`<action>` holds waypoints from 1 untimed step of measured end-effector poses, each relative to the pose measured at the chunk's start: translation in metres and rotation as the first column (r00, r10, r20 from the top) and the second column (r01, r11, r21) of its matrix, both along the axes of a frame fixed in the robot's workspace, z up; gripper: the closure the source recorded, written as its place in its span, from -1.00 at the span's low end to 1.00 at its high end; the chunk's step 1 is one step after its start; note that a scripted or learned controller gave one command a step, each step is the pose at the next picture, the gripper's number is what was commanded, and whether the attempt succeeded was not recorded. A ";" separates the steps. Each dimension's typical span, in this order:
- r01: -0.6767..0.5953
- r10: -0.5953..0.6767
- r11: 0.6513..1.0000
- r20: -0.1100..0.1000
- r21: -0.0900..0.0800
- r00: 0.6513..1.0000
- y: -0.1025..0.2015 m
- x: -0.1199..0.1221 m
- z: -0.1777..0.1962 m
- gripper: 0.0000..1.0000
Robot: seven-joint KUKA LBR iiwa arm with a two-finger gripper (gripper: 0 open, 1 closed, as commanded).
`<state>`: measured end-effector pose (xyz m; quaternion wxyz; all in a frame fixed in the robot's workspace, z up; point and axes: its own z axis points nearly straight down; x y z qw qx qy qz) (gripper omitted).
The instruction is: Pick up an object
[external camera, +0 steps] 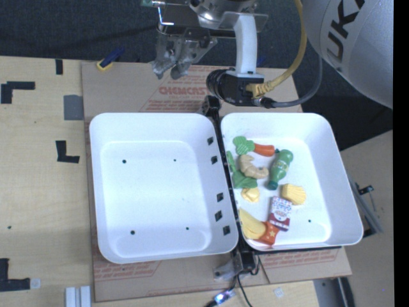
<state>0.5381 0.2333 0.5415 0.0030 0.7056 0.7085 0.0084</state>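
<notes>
Two white bins side by side; right bin [319,139] holds the toys: green bottle [279,167], carrot [263,149], red box [279,211], banana [252,223]. Gripper [171,68] hangs above the bench beyond the left bin [102,171], well apart from toys, holding nothing; whether its fingers are apart, cannot tell.

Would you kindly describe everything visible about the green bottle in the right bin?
The green bottle is a small toy that looks like plastic, dark green with a lighter band at its middle. It lies on its side in the right bin, pointing roughly toward the bin's near edge, beside a beige piece and just above a yellow piece.
</notes>
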 end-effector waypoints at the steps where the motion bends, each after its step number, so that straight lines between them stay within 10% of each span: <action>1: 0.002 -0.002 1.000 -0.027 -0.012 1.000 0.000 -0.035 -0.098 1.00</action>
